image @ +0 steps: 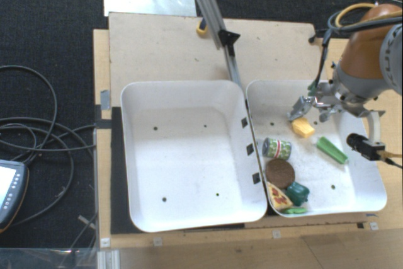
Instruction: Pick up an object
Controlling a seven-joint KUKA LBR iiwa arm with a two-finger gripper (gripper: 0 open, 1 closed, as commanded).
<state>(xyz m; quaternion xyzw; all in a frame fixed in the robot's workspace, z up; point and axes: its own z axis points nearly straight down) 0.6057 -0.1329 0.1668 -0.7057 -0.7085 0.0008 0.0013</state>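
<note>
My gripper (311, 113) hangs over the back part of the right bin (368, 198). It is open, with nothing between its fingers. A yellow block (303, 128) lies just below and in front of the fingertips, apart from them. To the right of the block lies a green stick (331, 150). Nearer the bin's left wall are a green and white can (277, 148) on its side, a brown disc (280, 173), a teal object (297, 192) and a yellow and red packet (279, 197).
The left bin (135, 135) stands beside the right one, sharing a raised divider edge (250, 142). A slanted metal pole (208, 0) crosses the back of the bench. Cables and a pendant (9, 186) lie on the floor at far left.
</note>
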